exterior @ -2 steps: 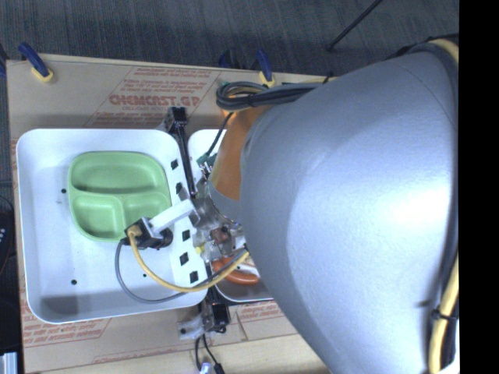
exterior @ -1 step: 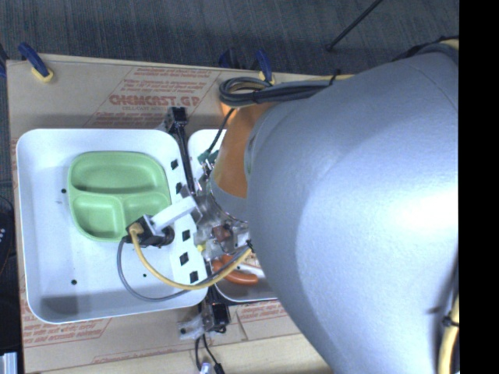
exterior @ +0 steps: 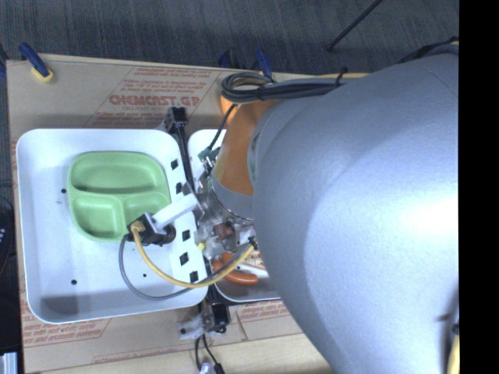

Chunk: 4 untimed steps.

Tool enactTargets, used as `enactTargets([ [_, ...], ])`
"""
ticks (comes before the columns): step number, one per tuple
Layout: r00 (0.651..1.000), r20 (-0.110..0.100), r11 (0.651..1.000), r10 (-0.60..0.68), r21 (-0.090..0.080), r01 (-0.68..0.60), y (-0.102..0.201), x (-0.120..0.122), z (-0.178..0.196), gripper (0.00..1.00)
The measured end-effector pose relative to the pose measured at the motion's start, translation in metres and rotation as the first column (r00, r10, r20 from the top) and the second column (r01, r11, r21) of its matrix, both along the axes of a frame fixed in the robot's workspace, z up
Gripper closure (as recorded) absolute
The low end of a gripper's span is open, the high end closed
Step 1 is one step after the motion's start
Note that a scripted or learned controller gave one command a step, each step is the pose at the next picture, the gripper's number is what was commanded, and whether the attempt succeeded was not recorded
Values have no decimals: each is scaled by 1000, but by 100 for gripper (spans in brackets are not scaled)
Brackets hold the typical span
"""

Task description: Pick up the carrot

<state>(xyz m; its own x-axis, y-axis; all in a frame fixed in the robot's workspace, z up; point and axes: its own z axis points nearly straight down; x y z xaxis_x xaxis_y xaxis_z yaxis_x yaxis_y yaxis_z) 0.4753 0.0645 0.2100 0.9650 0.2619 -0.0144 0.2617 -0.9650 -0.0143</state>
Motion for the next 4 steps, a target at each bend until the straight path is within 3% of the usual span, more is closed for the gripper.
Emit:
enactTargets([
  [1,998,12,998,-57,-9,57,107,37,-5,100],
  [2,998,12,998,-59,-11,59,125,149,-26,100],
  [3,1000,13,1000,-6,-9,6,126,79,44,100],
  [4,1000,14,1000,-8,-10,8,125,79,44,0],
])
